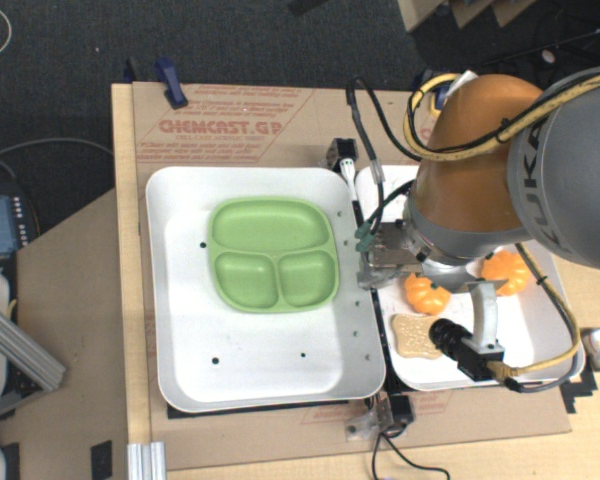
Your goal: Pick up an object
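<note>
The arm (480,158) hangs low over the right bin (540,343) and its toys (425,293). Nothing looks picked up yet.

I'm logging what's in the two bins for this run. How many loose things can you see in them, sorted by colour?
Green: 1, the divided plate in the left bin
Orange: 2, a small pumpkin-like piece and another piece partly under the arm, in the right bin
Tan: 1, the toast-like slice
Total: 4 visible; the arm hides part of the right bin.
</note>
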You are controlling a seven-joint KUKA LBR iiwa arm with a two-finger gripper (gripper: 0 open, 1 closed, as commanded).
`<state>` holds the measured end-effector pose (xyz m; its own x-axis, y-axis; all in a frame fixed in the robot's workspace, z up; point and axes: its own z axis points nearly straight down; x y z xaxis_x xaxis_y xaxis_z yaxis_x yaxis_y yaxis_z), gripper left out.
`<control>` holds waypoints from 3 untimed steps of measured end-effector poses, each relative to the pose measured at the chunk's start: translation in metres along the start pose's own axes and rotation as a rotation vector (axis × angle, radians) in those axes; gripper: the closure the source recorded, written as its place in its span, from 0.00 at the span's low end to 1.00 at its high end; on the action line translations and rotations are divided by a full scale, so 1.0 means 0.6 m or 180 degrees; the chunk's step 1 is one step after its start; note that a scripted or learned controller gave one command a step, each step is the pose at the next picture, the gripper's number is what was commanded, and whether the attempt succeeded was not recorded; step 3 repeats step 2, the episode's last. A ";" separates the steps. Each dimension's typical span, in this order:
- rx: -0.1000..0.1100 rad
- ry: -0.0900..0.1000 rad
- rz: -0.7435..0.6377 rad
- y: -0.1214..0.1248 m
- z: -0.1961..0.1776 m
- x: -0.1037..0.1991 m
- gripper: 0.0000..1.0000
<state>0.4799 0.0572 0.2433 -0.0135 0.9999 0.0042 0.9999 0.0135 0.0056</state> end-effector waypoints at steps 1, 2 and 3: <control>-0.0045 0.0012 0.0011 0.013 -0.266 0.107 1.00; 0.0007 -0.0015 0.0036 0.011 -0.268 0.100 1.00; 0.0007 -0.0015 0.0036 0.011 -0.268 0.100 1.00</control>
